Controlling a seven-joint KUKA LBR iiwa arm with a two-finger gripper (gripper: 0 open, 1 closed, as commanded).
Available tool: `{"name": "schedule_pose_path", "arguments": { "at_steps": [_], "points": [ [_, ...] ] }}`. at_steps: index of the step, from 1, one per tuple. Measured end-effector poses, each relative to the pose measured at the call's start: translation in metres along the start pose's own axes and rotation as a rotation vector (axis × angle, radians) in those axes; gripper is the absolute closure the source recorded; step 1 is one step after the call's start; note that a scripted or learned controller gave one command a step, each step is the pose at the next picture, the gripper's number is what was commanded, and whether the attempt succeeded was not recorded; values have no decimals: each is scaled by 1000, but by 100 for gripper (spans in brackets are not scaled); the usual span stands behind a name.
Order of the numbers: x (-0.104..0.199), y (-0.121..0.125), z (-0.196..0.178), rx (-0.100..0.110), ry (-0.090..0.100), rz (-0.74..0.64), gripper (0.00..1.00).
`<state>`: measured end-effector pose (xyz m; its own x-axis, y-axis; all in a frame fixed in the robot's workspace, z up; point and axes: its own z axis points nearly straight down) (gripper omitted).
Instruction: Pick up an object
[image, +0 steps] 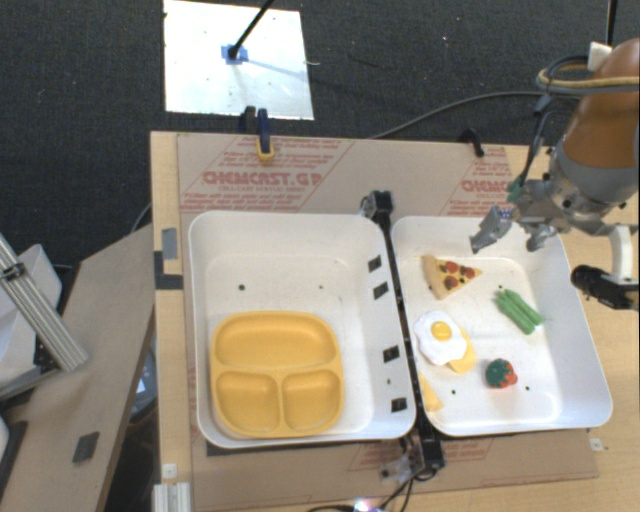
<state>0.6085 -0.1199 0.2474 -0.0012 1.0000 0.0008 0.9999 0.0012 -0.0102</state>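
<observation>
Pizza slice (449, 274) lies flat in right bin (585, 400), upper left part, at about 7 o'clock from claw (513, 229). Claw hangs above bin's far rim, fingers spread apart, nothing between them. Fried egg (440, 334) at 6 o'clock from slice, apart from it; green bean (519, 310) at 4 o'clock; strawberry (501, 373) nearer front. Judgement: slice is nearest target. Bring claw over its middle, straddle narrow width, descend straight, close low since slice is thin. Yellow tray (278, 375) in left bin (250, 250), not relevant.

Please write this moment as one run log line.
pincer: open, holds nothing | position: above right bin far edge | nearest: pizza slice | pick: not done
</observation>
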Motion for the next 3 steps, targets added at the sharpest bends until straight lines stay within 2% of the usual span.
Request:
{"name": "schedule_pose_path", "arguments": {
  "at_steps": [1,3],
  "points": [
    [0,2,-7,-11,-1,-2,0],
    [-4,21,96,-12,-1,-4,0]
  ]
}}
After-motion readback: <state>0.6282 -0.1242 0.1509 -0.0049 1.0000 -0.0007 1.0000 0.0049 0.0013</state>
